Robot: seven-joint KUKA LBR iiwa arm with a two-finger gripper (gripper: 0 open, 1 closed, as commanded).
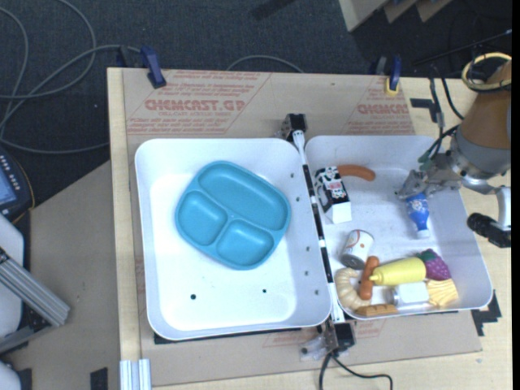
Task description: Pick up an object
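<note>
Dark carpet floor [73,23], cables [49,63] strewn; cardboard-topped bench [244,96]

Arm [487,128] cut off at right edge; tool [418,187] blurred.

Readable print on the board [244,96]
You could read "CHEMCAST GP" in red, left and again right; the smaller red lines beneath were too blurred.

Robot lab, clamped bench [244,96], floor cables [57,63]
</note>
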